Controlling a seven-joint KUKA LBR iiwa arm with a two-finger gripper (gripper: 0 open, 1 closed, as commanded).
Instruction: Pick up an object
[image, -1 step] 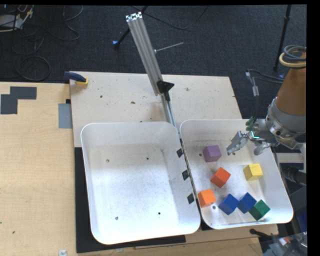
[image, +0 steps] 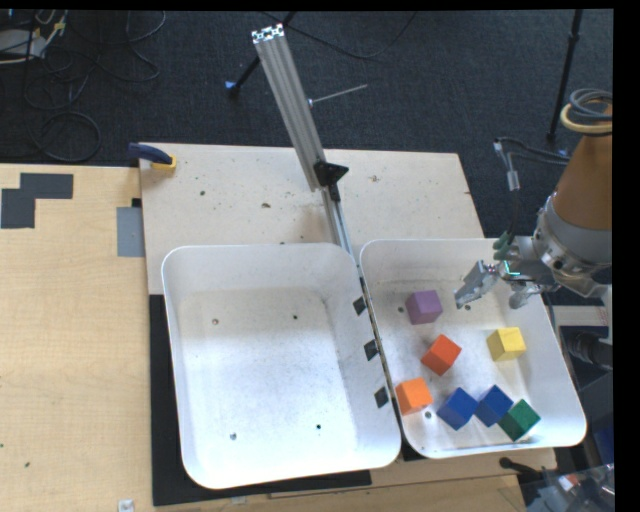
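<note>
The right bin (image: 566, 385) holds several small cubes. A purple cube (image: 424, 306) lies near its middle, with a red-orange cube (image: 441, 354) just below it. An orange cube (image: 413, 396) sits by the left wall and a yellow cube (image: 507, 343) toward the right. Two blue cubes (image: 457, 408) (image: 492, 403) and a green cube (image: 520, 418) line the front edge. My gripper (image: 497, 290) hangs over the bin's upper right, to the right of the purple cube and above the yellow one. It is open with nothing between its fingers.
The left bin (image: 170, 290) stands beside the right one, and black clips (image: 370, 348) sit along the shared wall. A slanted metal rail (image: 297, 110) rises behind the bins. A blue and yellow clamp (image: 152, 156) lies at the board's far left corner.
</note>
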